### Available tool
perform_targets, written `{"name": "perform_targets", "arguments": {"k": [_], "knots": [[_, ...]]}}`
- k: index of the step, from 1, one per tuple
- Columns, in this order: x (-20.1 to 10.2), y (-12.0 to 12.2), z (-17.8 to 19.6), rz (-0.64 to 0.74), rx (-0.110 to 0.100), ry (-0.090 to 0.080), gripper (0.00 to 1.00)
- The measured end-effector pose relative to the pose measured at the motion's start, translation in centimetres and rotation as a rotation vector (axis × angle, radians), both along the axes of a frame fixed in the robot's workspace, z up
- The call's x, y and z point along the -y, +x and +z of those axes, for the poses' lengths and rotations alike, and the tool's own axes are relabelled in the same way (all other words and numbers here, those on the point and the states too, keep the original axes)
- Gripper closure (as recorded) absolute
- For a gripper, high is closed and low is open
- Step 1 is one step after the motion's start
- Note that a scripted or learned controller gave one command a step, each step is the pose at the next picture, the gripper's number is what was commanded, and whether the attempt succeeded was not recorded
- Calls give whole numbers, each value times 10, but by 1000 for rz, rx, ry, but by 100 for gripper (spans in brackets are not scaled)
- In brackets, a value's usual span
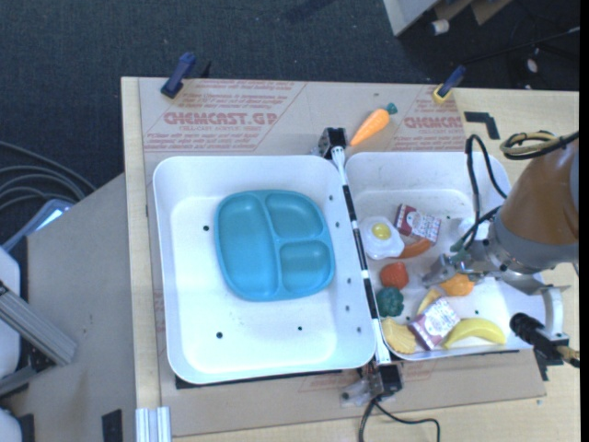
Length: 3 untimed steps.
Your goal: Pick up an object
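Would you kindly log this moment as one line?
gripper: low in right bin | beside orange piece | grasp: cannot tell | blue tray: left bin

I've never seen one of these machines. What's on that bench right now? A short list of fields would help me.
left bin: holds a blue divided plate
right bin: toy food, including a fried egg, red tomato, banana, small red carton
outside the bins: toy carrot on the bench above them
arm: reaches into the right bin from the right
pincer: low beside an orange piece; grip unclear
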<state>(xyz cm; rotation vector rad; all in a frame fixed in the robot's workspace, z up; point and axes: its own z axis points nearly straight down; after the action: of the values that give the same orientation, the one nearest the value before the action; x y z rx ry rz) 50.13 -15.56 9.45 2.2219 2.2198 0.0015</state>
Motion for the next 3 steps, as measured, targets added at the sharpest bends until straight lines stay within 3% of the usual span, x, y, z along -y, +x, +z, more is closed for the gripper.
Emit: {"name": "perform_targets", "arguments": {"k": [1,2,3], "knots": [[-70,21,90,2,-2,1,100],[-109,-22,145,2,-2,0,100],[-160,-22,167,2,-1,0,100]]}}
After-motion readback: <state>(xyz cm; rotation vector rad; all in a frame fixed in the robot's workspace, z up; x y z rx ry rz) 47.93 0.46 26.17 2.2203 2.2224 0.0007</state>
